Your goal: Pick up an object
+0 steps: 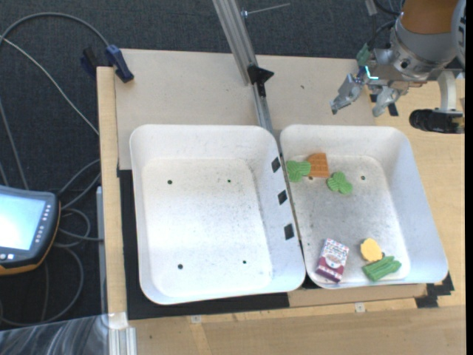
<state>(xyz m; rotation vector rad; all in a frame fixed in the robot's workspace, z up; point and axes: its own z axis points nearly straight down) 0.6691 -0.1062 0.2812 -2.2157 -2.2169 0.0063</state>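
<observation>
We see the gripper (363,102) hanging over the table (185,87) just beyond the far rim of the right bin (421,198), jaws apart w/ nothing between them. Objs all lie in that bin: a green piece (298,170) touching an orange block (318,165) at the far left, another green piece (340,183) just beside; near edge has a pink-white packet (333,259), a yellow piece (371,250), and a green ridged thing (381,268), possibly a toy veg. Left bin (207,213) sits alongside.
</observation>
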